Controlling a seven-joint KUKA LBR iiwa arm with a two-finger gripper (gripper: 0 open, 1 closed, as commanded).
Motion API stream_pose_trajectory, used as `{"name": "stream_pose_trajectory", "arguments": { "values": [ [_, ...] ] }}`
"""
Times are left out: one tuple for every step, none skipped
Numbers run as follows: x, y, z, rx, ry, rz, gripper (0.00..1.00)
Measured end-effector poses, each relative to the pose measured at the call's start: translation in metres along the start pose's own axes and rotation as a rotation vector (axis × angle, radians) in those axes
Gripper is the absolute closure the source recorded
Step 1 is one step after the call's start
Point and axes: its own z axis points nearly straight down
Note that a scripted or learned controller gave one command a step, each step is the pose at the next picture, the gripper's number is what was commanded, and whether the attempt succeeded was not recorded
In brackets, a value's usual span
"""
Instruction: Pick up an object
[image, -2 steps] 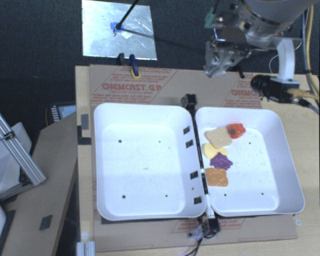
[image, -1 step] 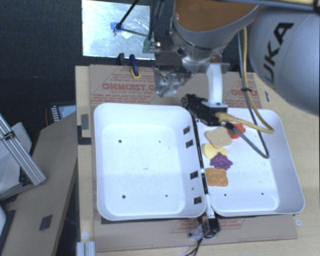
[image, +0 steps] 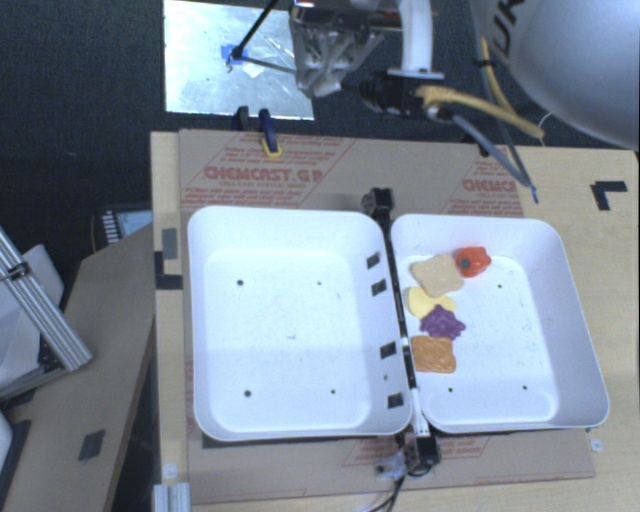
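Item: claw (image: 322, 70), on a KUKA arm (image: 560, 60). Position: high at the top of the view, over the foil-grey sheet (image: 215, 60) beyond the bench, well apart from both bins. Nothing is seen between or against its tip. Whether it is released or clenched cannot be told; the metal tip is blurred against the sheet.

Item: right bin (image: 560, 330). Well below and to the right of the claw. Holds all candidate objects, clustered against its left wall.

Contents, nearest the claw first:
- tan flat piece (image: 436, 274), touching the next two.
- red-orange tomato-like toy (image: 472, 261), just beside the tan piece, the only rounded, raised item.
- yellow piece (image: 424, 300), partly under the tan piece.
- purple grape-like cluster (image: 442, 322).
- orange flat piece (image: 434, 354), farthest from the claw.

Item: left bin (image: 285, 330). Below the claw, bare white floor with small dark dots.

Handling note (judgement): the task is at its start, with approach not yet made. The tomato-like toy looks the best target, standing proud. The flat pieces lie low and close to the wall, likely to slip. Descend straight, centred, clear of the divider (image: 395, 310).
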Motion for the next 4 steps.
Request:
{"name": "stream_pose_trajectory", "arguments": {
  "values": [
    [0.0,0.024,0.156,0.025,-0.008,0.007,1.0],
    [0.0,0.045,-0.006,-0.008,0.003,0.002,1.0],
    [-0.072,-0.079,0.089,0.024,-0.006,0.01,1.0],
    [-0.024,-0.028,-0.002,-0.002,0.001,0.0,1.0]
  ]
}}
